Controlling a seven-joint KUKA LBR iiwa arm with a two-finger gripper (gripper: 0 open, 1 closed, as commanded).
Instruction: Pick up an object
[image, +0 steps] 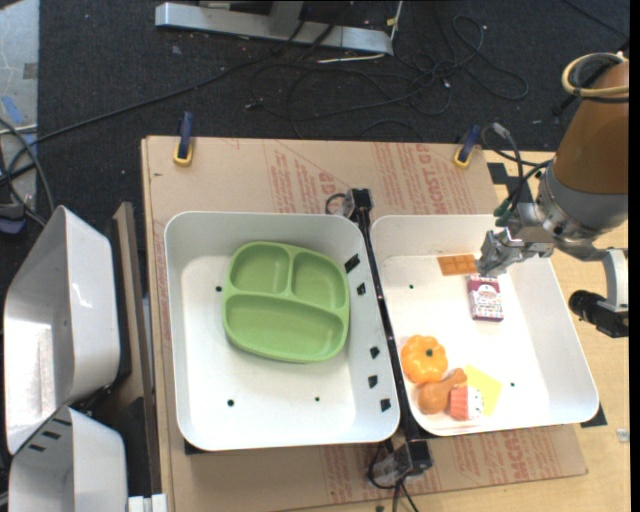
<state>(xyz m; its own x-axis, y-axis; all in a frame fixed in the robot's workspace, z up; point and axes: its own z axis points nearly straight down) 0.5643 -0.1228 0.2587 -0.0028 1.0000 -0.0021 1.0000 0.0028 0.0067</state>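
White plastic bins are sitting side by side on the brown cardboard-covered surface (260, 180). In the camera view, the gripper (497, 256) is hanging in the right bin (560, 330), just above a small pink and white carton (486, 298); whether it is gripping anything, I cannot tell. The carton is lying on the bin floor, so lifting is looking not yet done. A green divided plate (288, 302) is resting in the left bin (200, 300). The arm's upper part is running off frame.
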